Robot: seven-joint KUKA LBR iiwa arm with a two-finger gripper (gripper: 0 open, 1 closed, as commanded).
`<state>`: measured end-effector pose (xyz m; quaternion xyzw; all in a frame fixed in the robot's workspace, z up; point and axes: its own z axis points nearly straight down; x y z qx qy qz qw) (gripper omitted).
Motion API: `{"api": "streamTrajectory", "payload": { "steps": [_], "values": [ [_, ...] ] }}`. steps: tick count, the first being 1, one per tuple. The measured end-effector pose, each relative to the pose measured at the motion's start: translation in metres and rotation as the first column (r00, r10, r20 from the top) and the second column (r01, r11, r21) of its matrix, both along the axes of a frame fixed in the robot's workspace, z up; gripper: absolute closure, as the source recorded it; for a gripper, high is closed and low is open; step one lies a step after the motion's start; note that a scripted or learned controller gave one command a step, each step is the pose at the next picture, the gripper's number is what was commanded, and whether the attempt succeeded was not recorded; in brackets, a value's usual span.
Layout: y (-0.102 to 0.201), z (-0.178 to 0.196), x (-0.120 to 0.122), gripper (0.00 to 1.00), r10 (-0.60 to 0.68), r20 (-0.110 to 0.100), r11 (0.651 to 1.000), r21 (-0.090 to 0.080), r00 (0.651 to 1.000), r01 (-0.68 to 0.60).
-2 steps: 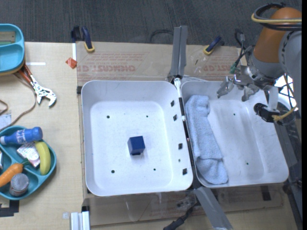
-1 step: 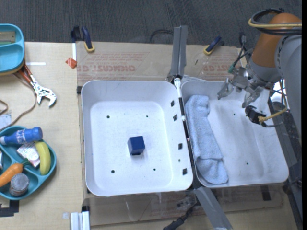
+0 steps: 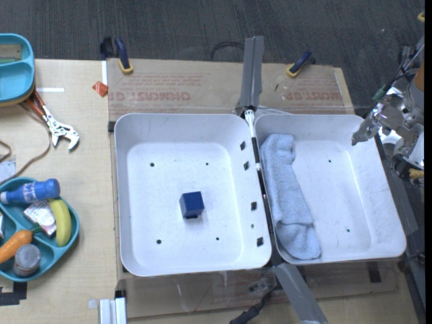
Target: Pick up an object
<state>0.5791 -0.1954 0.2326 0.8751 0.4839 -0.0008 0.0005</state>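
A small blue block (image 3: 192, 204) sits alone on the floor of the left bin (image 3: 128, 181), a little below the bin's middle and well apart from every wall. It looks to be a rigid cube with flat faces and crisp edges, probably light, and not likely to give or deform under a pinch; a grasp straight down across two opposite side faces, taken near the middle of the block, seems the surest hold, since the open floor around it leaves room for both fingers.

In the right bin (image 3: 378, 208), a pale grey-blue towel (image 3: 287, 194) lies in a long bunched strip against the bin's left wall, running from near the far edge to the near corner. It appears soft and limp, likely to sag and trail if lifted by one end, so a pinch into a thick fold near its middle would serve better than a flat patch.

Farther right, at the far right rim of that bin, the arm's gripper (image 3: 374, 128) hangs over the bin's edge, well apart from both towel and block; at this slant and size, whether the jaws are spread or pressed together cannot be told, and nothing is seen between them.

On the table, left of the bins, a blue tray (image 3: 71, 238) carries a banana (image 3: 62, 221) and a bottle (image 3: 27, 192).
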Motion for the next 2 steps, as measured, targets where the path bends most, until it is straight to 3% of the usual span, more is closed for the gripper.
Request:
{"api": "streamTrajectory", "payload": {
  "steps": [1,2],
  "values": [
    [0.0001,-0.0002,-0.0001,0.00,0.000,0.000,1.000,0.000,1.000,0.000],
    [-0.0006,0.0081,0.0001,1.00,0.001,-0.002,1.000,-0.001,1.000,-0.001]
  ]
}}
